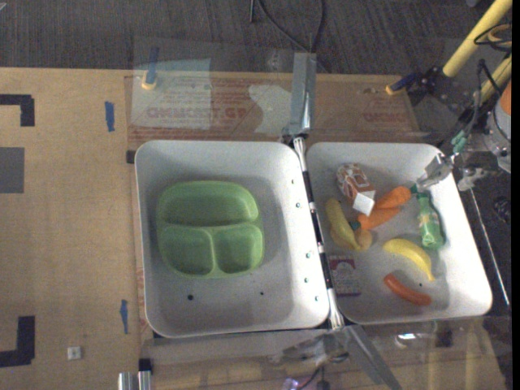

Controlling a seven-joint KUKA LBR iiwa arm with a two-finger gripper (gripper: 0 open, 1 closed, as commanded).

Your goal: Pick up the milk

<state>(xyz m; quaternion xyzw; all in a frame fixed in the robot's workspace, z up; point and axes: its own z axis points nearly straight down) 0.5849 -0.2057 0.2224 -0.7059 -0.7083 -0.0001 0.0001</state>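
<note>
Dark grey carpeted floor [122, 15] across the top, crossed by a thin black looping cable [302, 10]. Below it, a broad tan cardboard-coloured bench top [65, 218], marked with black square tape corners [20, 108] at the left edge and short blue tape strips [109, 116]. Clear plastic sheet [203, 96] taped flat near the bench's far edge. Yellow pole [479, 31] slanting in at upper right. Dim, even lighting overall.

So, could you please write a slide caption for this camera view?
End effector poised over the right bin of toy food, milk carton at its near-left corner; green tray in the left bin.
</note>
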